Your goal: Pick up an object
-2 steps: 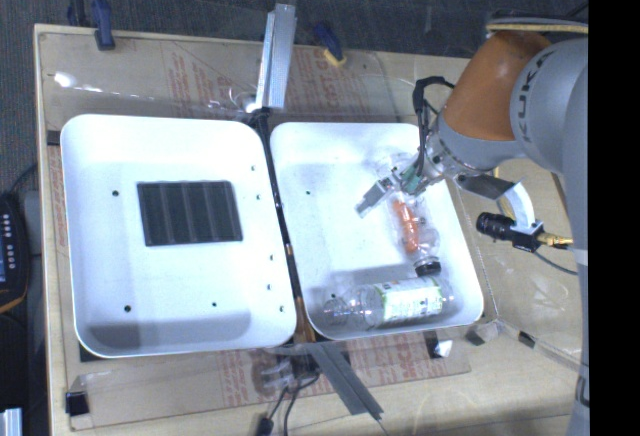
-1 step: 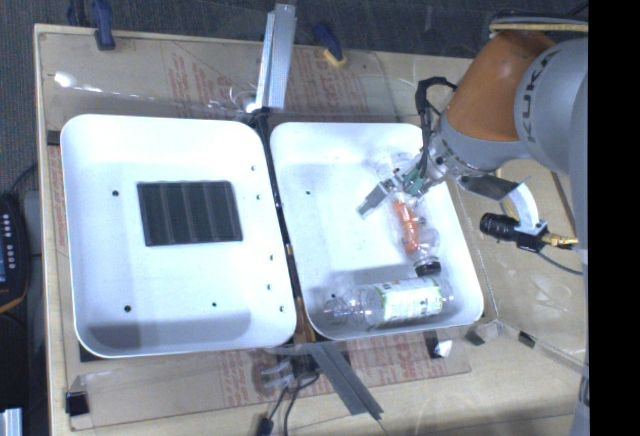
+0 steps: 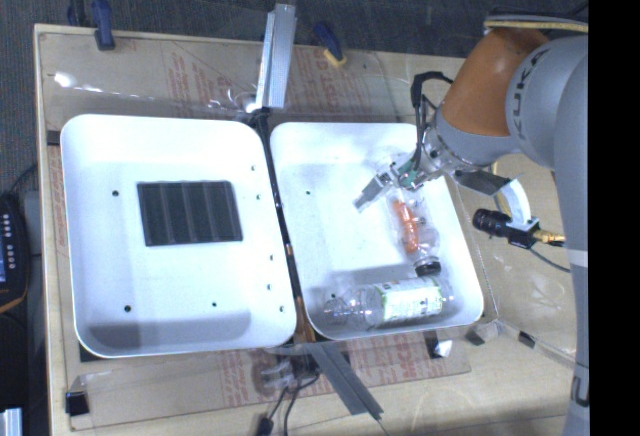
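Risk first: could slip off clear plastic, slick and hard to seat between fingers; could pinch only a crinkled edge of wrapping and lose it on the lift; could knock the bottle (image 3: 395, 304) against the bin wall and roll it away, being round and lying on its side; could also close on bare bin floor, since the pincer (image 3: 385, 186) hangs over a patch with nothing solid directly beneath, by this judgement.

Pincer: poised in the right bin (image 3: 310, 224), toward that bin's far right part, nearer the tabletop's far edge than its near one; fingers apparently splayed, one grey finger jutting left and down; nothing visible between them, so not holding anything; exact gap hard to read against the white floor.

Things to pick, all in the right bin: a small clear packet with orange contents (image 3: 410, 224), lying just below the pincer, along the bin's right side, lengthwise toward the near edge; a small dark cap or lump (image 3: 427, 267) just past its near end; the bottle, clear with a pale label, lying flat along the bin's near wall, close to the near right corner; clear wrapping around it, blurred, outline uncertain.

Left bin (image 3: 100, 224): a dark ribbed rectangle (image 3: 189, 212) flat at its middle, well apart from the pincer.
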Controlling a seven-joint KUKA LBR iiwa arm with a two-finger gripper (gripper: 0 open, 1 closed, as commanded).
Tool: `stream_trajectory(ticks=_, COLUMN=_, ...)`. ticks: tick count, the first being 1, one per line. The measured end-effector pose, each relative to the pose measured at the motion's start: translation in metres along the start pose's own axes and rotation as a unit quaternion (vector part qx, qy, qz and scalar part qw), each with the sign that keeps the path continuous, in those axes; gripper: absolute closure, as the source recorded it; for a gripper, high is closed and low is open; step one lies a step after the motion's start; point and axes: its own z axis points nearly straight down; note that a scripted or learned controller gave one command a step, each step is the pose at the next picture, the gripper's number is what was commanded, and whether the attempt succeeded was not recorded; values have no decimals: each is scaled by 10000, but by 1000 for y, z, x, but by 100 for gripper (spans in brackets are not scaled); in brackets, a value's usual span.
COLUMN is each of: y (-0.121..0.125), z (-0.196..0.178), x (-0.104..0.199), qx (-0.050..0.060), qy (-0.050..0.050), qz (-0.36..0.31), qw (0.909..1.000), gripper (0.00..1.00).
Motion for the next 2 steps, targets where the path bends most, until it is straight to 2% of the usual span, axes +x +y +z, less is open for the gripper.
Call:
stream_trajectory(ticks=1, y=-25, z=-12, x=13, qx=16, qy=17, qz=-117, qw=9999, gripper=0)
stream_trajectory(ticks=2, y=-5, z=13, x=3, qx=9, qy=9, qz=-275, qw=9996, gripper=0)
